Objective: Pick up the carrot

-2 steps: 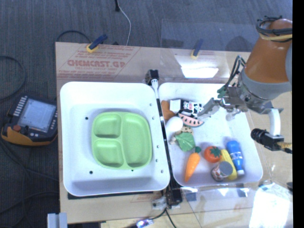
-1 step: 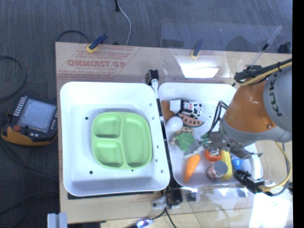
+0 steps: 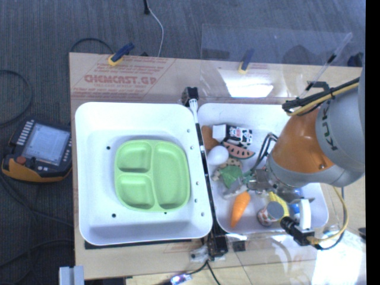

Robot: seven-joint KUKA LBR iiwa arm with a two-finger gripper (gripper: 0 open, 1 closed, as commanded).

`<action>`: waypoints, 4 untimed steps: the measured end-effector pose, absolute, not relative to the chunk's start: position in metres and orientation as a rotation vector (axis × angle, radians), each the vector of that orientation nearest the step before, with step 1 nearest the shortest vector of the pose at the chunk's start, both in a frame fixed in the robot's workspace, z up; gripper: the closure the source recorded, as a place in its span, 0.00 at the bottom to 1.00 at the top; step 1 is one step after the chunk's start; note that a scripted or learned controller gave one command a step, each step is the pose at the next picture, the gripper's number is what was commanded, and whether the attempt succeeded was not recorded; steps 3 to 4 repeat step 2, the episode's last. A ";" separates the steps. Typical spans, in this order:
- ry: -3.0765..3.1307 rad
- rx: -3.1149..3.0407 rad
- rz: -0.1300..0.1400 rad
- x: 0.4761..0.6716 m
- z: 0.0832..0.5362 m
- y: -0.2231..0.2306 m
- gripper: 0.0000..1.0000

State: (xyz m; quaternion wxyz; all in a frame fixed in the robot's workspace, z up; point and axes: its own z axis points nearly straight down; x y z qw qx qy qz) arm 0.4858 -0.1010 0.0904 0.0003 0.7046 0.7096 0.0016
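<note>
The orange carrot lies in the right bin, near the bin's front wall, tilted with its thick end up and to the right. My gripper hangs low over the bin just above and to the right of the carrot's thick end, below the arm's orange band. The arm's body hides the gripper's tip, so I cannot see whether it touches the carrot. Nothing shows held in it.
Around the carrot lie a white egg, a watermelon slice, a black-and-white box, a green leafy toy and a small round tin. The left bin holds a green divided plate.
</note>
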 end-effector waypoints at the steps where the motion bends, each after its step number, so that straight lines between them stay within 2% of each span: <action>1: 2.221 2.212 0.010 0.488 0.101 -0.102 1.00; 2: 2.094 2.343 0.001 0.488 0.185 -0.038 1.00; 4: 2.094 2.343 0.001 0.488 0.185 -0.038 1.00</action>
